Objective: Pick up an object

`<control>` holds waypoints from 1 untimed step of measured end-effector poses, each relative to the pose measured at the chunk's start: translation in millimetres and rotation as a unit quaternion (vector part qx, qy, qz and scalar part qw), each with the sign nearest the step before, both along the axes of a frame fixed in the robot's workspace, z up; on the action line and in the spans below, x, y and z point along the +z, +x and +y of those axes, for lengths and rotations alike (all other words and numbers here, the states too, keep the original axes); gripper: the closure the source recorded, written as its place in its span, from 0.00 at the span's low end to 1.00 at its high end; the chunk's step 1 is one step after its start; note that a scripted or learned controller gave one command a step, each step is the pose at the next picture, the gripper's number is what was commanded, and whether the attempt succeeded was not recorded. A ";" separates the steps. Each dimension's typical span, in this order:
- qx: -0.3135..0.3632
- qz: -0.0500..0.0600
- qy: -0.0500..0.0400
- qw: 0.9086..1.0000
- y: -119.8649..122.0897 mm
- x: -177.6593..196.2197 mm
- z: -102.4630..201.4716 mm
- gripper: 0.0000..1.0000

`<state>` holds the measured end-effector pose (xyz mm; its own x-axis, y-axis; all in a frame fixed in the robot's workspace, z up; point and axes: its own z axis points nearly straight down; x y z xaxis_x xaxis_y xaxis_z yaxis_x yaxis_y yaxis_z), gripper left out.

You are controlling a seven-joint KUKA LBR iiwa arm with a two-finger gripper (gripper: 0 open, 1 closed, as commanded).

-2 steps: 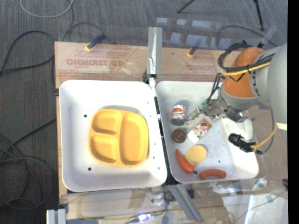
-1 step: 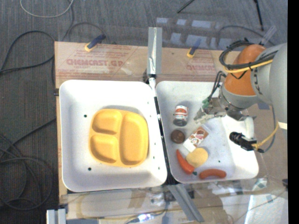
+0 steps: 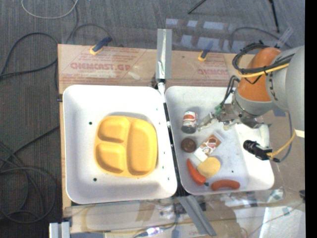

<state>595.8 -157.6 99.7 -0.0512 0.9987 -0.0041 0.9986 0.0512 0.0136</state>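
In the right bin point(image 3: 257, 175) lie several small things: a small can point(image 3: 189, 121) with a red and white label, a dark brown round piece point(image 3: 188, 144), a red and white box point(image 3: 208, 147), a yellow lump point(image 3: 209, 167), an orange-red stick point(image 3: 195, 172) and a red sausage point(image 3: 225, 185). My gripper point(image 3: 208, 122) hangs low over the bin's upper middle, just right of the can and above the box. Nothing visibly sits in it.
The left bin point(image 3: 79, 108) holds a yellow divided tray point(image 3: 127, 145). The arm's orange band point(image 3: 257, 81) and grey body cover the right bin's upper right corner. A black cable plug point(image 3: 253, 148) hangs over the bin's right side. Cardboard point(image 3: 104, 66) lies behind the bins.
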 end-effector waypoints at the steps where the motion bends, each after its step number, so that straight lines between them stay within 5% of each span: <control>1: -0.015 0.002 -0.001 1.000 70.9 -10.9 25.6 0.00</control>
<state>666.7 -132.0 88.8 -0.0214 0.9998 -0.0059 0.9997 0.0214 0.0087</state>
